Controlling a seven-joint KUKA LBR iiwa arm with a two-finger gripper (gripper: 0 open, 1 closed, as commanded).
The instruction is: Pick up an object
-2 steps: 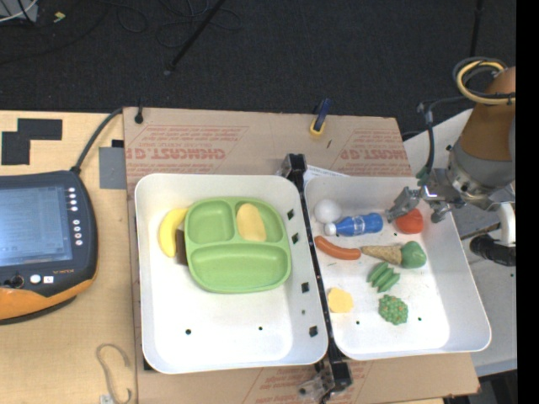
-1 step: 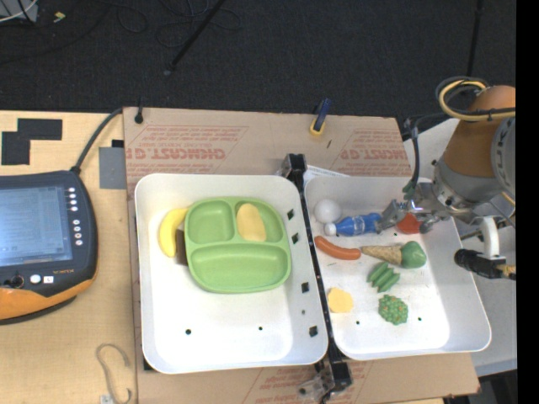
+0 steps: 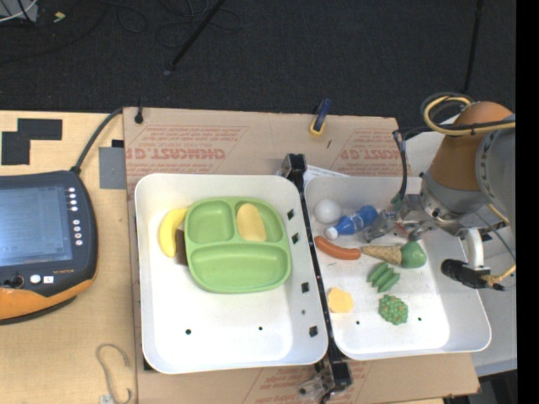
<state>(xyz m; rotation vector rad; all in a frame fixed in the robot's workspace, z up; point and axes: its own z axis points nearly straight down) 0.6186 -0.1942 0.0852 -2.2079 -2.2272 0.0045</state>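
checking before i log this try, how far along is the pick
Nothing looks picked yet. The gripper is low in the right bin, close to the blue bottle and the cone, but nothing shows between its fingers. Grasping and lifting remain; the broccoli and hot dog lie untouched.

This is a robotics lab, not a home or shop. A grey arm (image 3: 472,162) with an orange band reaches over a counter (image 3: 50,343) where two white bins (image 3: 160,326) sit on taped-down cardboard (image 3: 253,141), a teach pendant (image 3: 42,234) with a lit screen lies at the left, and loose cables (image 3: 194,23) trail across the dark floor behind. The bins hold plastic toy food (image 3: 392,309) and a green divided tray (image 3: 237,247), test props rather than real groceries.
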